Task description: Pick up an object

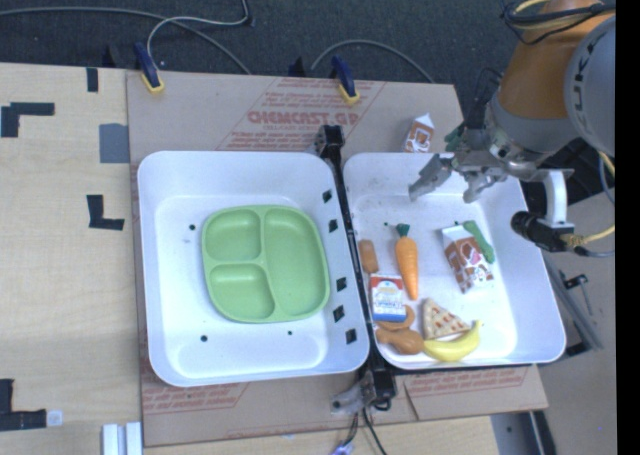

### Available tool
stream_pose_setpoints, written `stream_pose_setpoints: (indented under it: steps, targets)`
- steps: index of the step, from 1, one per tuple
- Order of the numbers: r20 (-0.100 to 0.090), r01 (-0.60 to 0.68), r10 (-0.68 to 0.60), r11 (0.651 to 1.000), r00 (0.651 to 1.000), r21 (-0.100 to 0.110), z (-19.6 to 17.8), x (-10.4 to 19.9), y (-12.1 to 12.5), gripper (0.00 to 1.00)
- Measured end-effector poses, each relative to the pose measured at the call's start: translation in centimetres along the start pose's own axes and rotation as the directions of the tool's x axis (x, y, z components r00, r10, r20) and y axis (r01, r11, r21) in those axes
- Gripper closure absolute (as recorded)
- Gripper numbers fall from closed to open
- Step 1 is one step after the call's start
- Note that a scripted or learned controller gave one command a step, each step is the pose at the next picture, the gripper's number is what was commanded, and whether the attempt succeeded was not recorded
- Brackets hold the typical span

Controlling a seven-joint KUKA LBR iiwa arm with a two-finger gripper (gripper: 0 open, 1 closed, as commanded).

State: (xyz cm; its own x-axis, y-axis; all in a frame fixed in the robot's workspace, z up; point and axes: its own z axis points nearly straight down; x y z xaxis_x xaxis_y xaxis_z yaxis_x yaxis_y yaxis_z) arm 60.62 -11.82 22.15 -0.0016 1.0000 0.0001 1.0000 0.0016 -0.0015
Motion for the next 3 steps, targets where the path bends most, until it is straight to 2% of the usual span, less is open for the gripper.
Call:
stream_pose_setpoints:
  steps: [1, 2, 3]
  targets:
    - [-0.001, 0.000, 0.000, 1.000, 1.000, 0.002, 12.75, 1.47, -1.29, 0.00]
    - [0.007, -0.004, 0.004, 1.000, 1.000, -0.008, 13.45, 1.87, -1.65, 0.00]
    - [0.006, -0.002, 0.002, 1.000, 1.000, -0.007, 12.52, 1.97, -1.65, 1.00]
